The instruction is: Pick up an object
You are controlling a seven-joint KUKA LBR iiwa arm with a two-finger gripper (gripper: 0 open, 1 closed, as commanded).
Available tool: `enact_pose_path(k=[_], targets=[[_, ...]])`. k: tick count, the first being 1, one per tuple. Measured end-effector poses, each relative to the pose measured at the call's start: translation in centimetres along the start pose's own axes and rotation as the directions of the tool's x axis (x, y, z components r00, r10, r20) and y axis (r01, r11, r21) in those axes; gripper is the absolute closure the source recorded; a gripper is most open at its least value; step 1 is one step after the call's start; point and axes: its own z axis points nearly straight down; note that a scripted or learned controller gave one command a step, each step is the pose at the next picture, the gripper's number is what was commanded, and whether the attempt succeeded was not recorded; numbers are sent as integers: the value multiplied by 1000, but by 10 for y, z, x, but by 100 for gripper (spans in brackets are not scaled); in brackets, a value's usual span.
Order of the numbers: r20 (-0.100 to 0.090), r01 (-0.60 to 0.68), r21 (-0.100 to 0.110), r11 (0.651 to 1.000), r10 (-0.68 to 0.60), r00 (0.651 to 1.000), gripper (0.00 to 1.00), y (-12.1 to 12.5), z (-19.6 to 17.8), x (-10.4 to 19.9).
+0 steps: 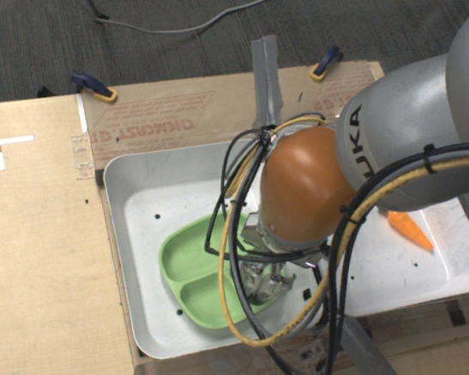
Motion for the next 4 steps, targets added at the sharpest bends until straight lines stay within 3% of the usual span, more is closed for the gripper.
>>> enact_pose_path(k=[1, 2, 3, 4], targets=[[1, -124, 0, 992, 124, 992, 100, -4, -173, -64], [-1, -305, -1, 952, 305, 952, 100, 32, 0, -39], [0, -639, 1, 769, 639, 769, 100, 45, 1, -106], [0, -641, 1, 768, 641, 768, 100, -19, -186, -16]])
